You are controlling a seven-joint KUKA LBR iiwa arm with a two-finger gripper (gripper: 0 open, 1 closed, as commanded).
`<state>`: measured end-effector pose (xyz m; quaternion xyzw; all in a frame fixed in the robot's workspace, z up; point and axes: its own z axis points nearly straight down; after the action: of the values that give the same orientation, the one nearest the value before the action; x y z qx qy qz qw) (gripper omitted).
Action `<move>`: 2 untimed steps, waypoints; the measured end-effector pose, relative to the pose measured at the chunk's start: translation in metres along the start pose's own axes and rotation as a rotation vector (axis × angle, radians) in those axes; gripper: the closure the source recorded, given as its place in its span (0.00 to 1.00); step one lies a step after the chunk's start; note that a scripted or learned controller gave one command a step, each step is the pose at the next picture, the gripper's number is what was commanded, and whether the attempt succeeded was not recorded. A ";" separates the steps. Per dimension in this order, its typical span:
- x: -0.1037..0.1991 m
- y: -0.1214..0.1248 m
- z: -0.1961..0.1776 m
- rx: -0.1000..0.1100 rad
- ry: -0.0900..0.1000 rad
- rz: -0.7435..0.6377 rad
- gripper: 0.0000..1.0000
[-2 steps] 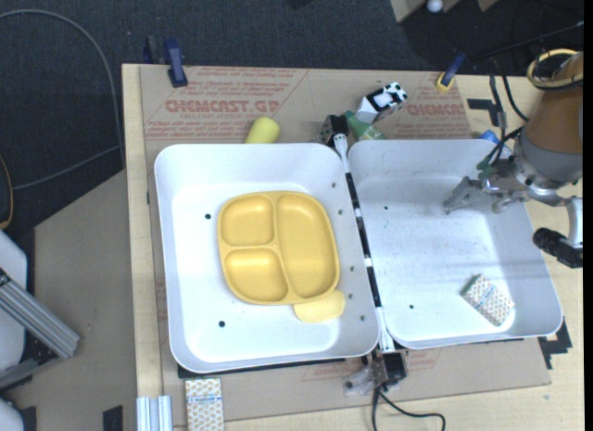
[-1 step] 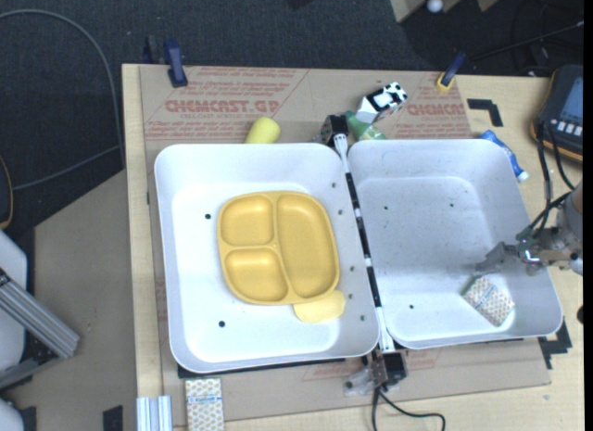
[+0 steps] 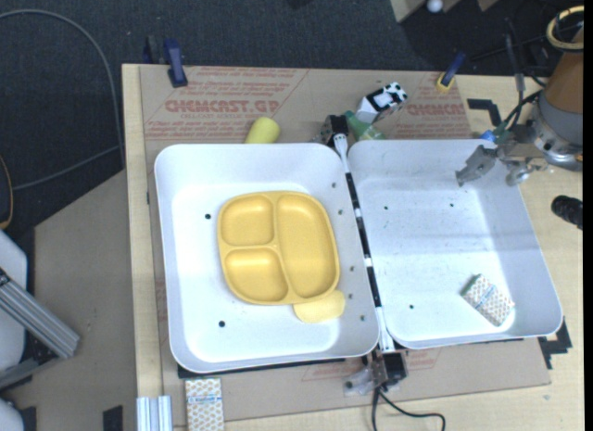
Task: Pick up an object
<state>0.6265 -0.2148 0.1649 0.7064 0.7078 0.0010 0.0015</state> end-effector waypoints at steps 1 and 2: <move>0.018 -0.034 0.042 0.006 0.002 0.001 0.00; 0.044 -0.117 0.025 0.005 0.002 0.002 0.00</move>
<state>0.5095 -0.1708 0.1396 0.7072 0.7070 -0.0002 -0.0009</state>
